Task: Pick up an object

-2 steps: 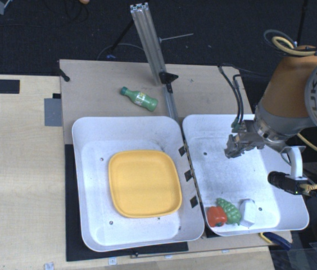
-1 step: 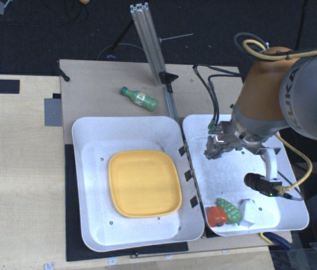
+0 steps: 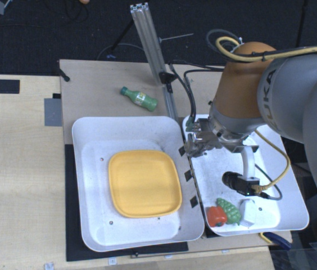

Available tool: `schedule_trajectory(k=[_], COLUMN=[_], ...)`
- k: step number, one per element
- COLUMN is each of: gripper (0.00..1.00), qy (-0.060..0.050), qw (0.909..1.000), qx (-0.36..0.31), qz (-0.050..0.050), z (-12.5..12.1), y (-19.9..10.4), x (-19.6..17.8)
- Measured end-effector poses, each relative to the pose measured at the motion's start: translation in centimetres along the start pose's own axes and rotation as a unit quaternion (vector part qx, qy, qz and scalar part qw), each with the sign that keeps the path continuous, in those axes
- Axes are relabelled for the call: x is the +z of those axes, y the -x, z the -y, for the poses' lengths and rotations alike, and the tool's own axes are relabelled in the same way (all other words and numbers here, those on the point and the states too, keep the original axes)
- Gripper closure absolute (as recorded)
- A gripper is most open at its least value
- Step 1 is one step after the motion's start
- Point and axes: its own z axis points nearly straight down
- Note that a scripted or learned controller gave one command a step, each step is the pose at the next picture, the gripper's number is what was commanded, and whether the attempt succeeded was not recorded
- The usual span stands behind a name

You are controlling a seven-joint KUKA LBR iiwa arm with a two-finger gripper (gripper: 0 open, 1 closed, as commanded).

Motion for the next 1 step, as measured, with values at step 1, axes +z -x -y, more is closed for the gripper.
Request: schedule_trajectory(k=[1], gripper=[1.0], qy=[-0.001], qw=[1.0], qx=[0.0], qz=[0.0], z=[-0.88], y=[-4.94], x=[0.77])
